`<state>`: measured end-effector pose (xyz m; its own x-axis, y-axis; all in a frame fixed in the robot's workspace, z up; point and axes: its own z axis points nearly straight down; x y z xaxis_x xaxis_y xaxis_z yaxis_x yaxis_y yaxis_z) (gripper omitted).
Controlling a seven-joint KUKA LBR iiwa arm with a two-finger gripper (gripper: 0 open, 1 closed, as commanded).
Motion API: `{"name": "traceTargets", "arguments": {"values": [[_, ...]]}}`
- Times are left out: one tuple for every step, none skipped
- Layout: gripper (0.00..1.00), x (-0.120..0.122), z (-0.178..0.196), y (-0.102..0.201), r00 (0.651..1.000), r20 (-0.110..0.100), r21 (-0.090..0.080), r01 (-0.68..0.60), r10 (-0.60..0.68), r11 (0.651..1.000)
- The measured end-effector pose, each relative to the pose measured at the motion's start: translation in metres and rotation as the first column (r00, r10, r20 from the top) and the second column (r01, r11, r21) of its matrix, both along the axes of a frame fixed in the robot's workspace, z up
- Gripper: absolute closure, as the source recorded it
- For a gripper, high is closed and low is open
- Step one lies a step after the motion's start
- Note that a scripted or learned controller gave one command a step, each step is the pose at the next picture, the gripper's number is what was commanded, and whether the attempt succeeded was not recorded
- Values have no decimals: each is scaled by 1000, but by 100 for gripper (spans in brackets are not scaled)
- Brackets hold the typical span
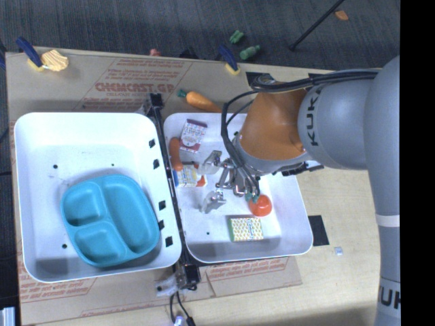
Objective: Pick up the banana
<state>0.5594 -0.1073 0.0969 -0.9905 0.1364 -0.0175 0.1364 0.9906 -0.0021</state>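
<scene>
On arm (353, 121), "KUKA", cardboard (129, 80), "CHEMCAST"

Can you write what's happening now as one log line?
gripper over right bin | beside red ball | blue tray in left bin

Arm (319, 124) over right bin (296, 212); blue tray (109, 219) in left bin (41, 134).

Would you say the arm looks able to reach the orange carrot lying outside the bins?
Probably yes: the carrot lies uncovered on the cardboard just beyond the right bin; the gripper sits low inside that bin.
</scene>
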Motion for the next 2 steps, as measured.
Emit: {"name": "traceTargets", "arguments": {"values": [[0,54,-1,11,999,-7,2,42,-42,999],[0,9,0,8,978,-1,-3,-206,206,978]]}}
